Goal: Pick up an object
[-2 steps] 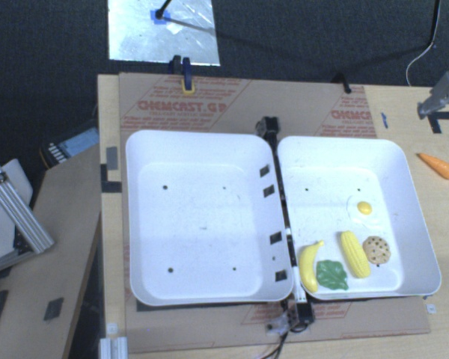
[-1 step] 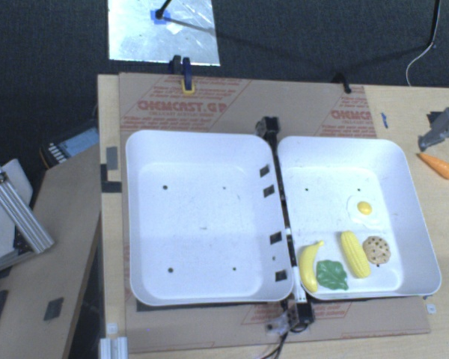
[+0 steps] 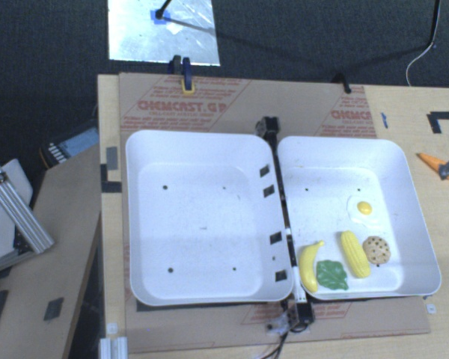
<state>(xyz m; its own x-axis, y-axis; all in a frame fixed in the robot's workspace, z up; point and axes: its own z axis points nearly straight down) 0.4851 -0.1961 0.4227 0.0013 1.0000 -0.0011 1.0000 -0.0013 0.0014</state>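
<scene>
In the right bin [image 3: 337, 146] I see banana [image 3: 309, 266], corn [image 3: 355, 254], cookie [image 3: 376, 250], fried egg [image 3: 363, 209]; the pincer state I cannot tell.

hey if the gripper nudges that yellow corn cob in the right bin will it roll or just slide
The corn cob looks rounded and elongated, so a sideways nudge would probably roll it. It lies close between the cookie and the green leafy piece, which may stop it quickly. It looks like a light toy, likely stiff.

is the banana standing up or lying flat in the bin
Lying flat. The banana rests on its side on the right bin's floor, near the front left corner, beside the green leafy piece.
</scene>
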